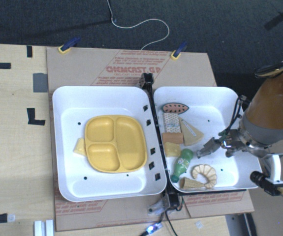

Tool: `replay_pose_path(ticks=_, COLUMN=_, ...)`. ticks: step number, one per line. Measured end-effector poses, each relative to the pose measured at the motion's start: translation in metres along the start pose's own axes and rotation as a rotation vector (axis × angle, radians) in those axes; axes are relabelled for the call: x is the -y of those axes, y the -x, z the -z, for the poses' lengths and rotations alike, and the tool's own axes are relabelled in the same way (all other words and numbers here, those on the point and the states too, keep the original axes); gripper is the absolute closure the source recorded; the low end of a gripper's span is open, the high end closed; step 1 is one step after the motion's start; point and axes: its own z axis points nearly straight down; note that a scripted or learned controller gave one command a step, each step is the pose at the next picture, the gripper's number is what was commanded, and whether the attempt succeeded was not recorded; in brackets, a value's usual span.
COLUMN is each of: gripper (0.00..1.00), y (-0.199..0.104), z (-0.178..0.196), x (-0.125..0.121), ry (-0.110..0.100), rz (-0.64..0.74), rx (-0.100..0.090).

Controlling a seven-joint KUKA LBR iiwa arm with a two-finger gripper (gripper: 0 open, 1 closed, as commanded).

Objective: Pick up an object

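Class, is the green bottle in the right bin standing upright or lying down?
Lying down: the bottle rests on its side on the bin floor, beside the croissant.

Bench [13, 146] under cardboard sheet [131, 68]

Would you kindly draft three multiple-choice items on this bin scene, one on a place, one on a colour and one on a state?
1. Where does the divided plate lie?
A. in the left bin
B. in the right bin
C. on the cardboard

2. What colour is the plate?
A. red
B. yellow
C. blue

3. How does the gripper stand to the green bottle?
A. it grips the bottle
B. it has lifted the bottle
C. it is apart from the bottle, over the right bin

Key: 1 A, the plate sits within the left bin's walls. 2 B, its surface is yellow. 3 C, white bin floor shows between gripper and bottle.
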Motion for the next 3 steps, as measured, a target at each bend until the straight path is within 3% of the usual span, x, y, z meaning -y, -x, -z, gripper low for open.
replay_pose_path(ticks=1, gripper=0.0, y=-0.003, z=-0.064, x=0.006, ry=-0.001, rz=0.0, rx=0.0)
replay_pose_path(ticks=2, gripper=0.0, y=-0.003, z=-0.094, x=0.006, ry=0.007, rz=-0.001, rx=0.004)
replay_pose_path(ticks=3, gripper=1.0, y=-0.003, z=-0.082, x=0.005, ry=0.008, rz=0.0, rx=0.003)
